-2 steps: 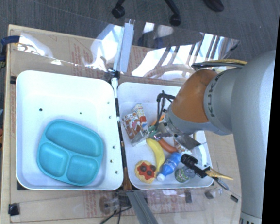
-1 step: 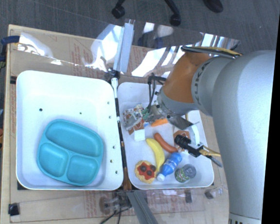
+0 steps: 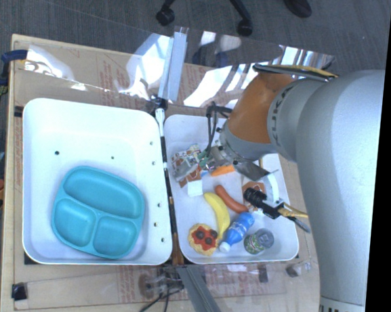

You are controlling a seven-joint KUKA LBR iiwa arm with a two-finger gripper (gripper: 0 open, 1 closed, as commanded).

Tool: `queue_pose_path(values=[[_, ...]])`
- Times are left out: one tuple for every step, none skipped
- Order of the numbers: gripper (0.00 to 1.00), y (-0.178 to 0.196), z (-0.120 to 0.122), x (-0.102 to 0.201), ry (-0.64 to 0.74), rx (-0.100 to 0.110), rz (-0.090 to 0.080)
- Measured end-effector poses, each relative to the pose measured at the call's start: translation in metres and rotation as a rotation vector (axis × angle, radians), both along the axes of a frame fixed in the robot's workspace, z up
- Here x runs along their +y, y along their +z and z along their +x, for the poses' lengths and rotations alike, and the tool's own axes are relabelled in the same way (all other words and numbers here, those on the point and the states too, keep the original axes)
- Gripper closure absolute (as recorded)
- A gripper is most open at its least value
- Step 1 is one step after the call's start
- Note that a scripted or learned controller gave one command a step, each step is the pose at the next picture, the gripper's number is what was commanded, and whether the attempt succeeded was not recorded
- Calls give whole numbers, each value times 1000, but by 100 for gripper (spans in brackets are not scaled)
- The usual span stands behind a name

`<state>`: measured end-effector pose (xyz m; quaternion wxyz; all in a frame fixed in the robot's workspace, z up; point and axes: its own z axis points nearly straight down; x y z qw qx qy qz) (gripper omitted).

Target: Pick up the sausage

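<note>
Hovering over the right bin point(image 3: 284, 251), my arm point(image 3: 300, 120) hid the jaws, so whether they were spread or pressed together could not be told. My target, the sausage point(image 3: 230, 198), lay free among clutter, just beside the banana point(image 3: 218, 214), unheld.

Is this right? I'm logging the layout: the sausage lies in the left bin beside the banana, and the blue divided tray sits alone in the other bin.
Not quite. The camera view shows the sausage in the right bin, beside the banana; the blue divided tray sits alone in the left bin.
</note>
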<state>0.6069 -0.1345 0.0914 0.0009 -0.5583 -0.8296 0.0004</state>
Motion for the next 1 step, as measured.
queue_pose_path(values=[[0,2,-109,21,-320,-7,-9]])
